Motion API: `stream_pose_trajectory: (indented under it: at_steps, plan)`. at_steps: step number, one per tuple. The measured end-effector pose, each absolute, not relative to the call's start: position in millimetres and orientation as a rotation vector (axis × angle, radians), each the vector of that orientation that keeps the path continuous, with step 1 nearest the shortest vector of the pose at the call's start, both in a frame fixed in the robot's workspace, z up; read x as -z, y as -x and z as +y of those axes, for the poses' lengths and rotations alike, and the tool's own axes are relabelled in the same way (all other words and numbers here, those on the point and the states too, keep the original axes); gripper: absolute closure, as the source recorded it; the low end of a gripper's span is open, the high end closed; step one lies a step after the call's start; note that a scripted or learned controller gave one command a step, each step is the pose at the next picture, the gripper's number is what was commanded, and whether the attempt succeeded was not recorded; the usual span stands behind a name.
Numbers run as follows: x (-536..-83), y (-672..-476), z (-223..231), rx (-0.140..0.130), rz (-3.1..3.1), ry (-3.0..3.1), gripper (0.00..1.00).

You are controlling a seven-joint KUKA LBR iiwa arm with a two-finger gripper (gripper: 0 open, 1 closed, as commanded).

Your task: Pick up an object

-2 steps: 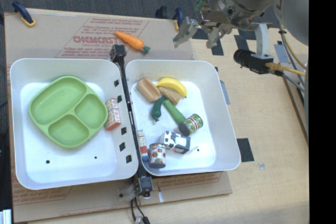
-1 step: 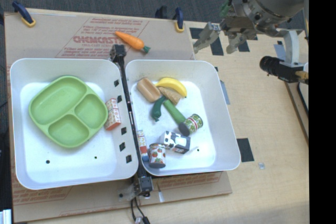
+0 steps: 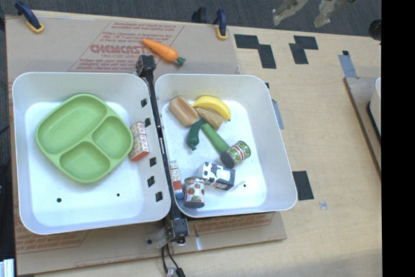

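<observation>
Small cans point(image 3: 194, 192) crowd the right bin's point(image 3: 275, 159) near end; claw point(image 3: 310, 4), fingers apart, should drop squarely over the banana point(image 3: 214, 105).

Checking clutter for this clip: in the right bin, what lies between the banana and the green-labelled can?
In the camera view, a green vegetable lies between the banana and the can, beside a brown bread roll.

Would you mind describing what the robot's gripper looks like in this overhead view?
The gripper sits at the view's top right: a grey metal body with two pale, beige-grey jointed fingers splayed from it. Any cables or markings are too small to tell.
</observation>
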State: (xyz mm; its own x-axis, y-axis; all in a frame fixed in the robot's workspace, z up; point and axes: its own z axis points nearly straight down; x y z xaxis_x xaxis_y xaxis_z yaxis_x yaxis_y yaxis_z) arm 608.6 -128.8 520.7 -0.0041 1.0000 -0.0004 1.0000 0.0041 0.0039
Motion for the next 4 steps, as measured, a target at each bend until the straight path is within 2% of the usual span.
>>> stream_pose_trajectory:
  at_steps: [1, 2, 4]
  plan:
    - [-542.5, -636.2, -197.3, 0.0, 2.223, -2.215, 0.0]
    - [-487.4, -546.5, -211.4, -0.003, 2.223, -2.215, 0.0]
    - [-200.1, -500.2, -210.0, 0.004, 2.229, -2.214, 0.0]
